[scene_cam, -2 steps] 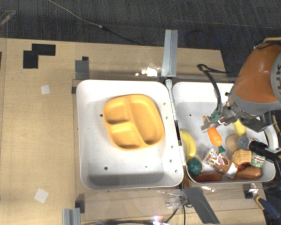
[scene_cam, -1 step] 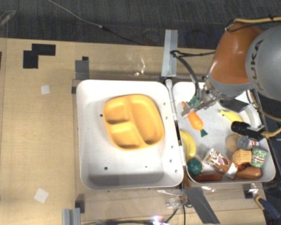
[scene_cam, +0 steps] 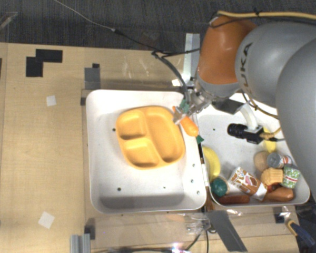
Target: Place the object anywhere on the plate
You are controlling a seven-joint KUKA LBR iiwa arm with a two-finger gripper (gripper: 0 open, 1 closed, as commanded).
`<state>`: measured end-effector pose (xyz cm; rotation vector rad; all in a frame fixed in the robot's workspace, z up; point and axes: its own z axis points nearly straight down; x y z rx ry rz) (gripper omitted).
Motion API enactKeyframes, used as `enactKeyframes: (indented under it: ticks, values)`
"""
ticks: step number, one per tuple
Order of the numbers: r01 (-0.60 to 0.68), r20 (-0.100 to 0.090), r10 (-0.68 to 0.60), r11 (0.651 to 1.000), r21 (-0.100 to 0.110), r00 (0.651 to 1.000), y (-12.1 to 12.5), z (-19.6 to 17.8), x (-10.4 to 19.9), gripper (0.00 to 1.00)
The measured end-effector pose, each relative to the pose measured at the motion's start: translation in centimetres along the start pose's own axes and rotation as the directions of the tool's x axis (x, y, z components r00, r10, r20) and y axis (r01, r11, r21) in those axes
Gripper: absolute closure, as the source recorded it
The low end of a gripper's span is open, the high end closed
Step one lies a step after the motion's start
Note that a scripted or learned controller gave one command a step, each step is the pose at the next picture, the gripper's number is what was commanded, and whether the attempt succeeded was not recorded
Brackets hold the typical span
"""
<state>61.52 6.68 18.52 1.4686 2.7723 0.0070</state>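
Carrot (scene_cam: pixel 189 126) (orange, green-tipped) is being carried by the closed gripper (scene_cam: pixel 185 113) above the plate's (scene_cam: pixel 147 137) right edge. Release is being approached; a slight leftward shift is being called for.

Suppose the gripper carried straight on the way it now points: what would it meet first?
Probably the right rim of the yellow divided plastic plate. The gripper points down-left, with a small orange carrot-like toy at its tip; depth is unclear from above.

Two shallow white plastic bins (scene_cam: pixel 102 194) sit side by side. One yellow three-compartment plate (scene_cam: pixel 147 136) lies in the left bin; right of that plate, roughly nine small toy foods (scene_cam: pixel 250 183) (crowded, so uncertain).
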Motion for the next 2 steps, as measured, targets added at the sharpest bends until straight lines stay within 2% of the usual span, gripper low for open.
enactKeyframes:
  ticks: [1, 2]
  values:
    - [-0.002, 0.001, 0.002, 1.0, 0.0, 1.0, -0.1, 0.0, -0.1, 0.0]
    - [0.17, 0.0, -0.17, 0.985, 0.001, 0.985, -6.4, 0.0, 4.4, 0.0]
